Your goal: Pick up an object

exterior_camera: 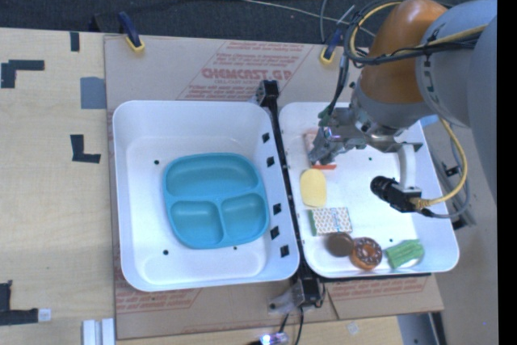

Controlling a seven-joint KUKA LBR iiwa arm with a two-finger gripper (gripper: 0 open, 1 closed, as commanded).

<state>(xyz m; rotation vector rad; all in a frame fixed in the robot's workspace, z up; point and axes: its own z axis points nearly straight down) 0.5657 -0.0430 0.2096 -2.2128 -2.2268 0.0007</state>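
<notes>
My gripper (325, 149) hangs low over the back left part of the right bin (440, 242), reaching in from the right. Its tips sit by a small pink and red object (314, 143), partly hidden under them. Just in front lies a yellow lemon-like piece (313, 187). Nearer the front are a patterned square packet (332, 220), a brown round piece (339, 243), a sprinkled donut (367, 253) and a green object (405, 253). I cannot see whether anything is between the fingers.
The left bin (133, 174) holds a blue divided tray (216, 199). A black clip divider (277, 166) runs between the bins. A black cable fitting (393, 193) on the arm hangs over the right bin's middle. Clamps (132, 35) hold the cardboard at the back.
</notes>
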